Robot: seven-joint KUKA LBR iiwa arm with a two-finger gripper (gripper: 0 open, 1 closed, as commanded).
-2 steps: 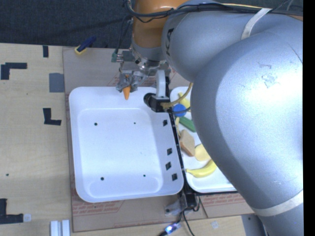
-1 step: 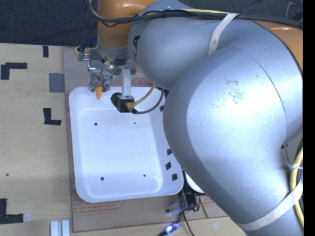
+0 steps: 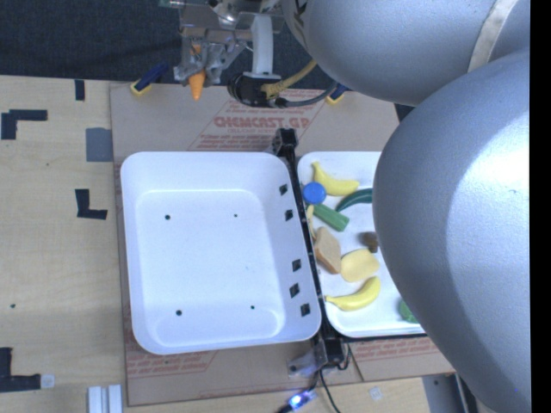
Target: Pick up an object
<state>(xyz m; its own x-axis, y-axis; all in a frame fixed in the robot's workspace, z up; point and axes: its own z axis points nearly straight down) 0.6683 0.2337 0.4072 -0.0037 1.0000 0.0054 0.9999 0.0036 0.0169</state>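
My gripper (image 3: pixel 200 74) is hanging at the far edge of the scene, past the left bin (image 3: pixel 138 179), over the dark floor strip beyond the bench. Fingers are pinching a small orange piece (image 3: pixel 198 84), tip pointing down. My grey arm is sweeping in from the right, covering most of the right bin (image 3: pixel 344 327).

Left bin is showing bare white floor with four dark dots. Right bin is holding two bananas (image 3: pixel 334 183), a blue ball (image 3: pixel 314 193), green sticks (image 3: pixel 331 218), tan and pale yellow pieces (image 3: pixel 327 252). Both bins are sitting on a cardboard sheet (image 3: pixel 164 119) with red lettering, on a pale wood bench (image 3: pixel 52 256) with black marks.
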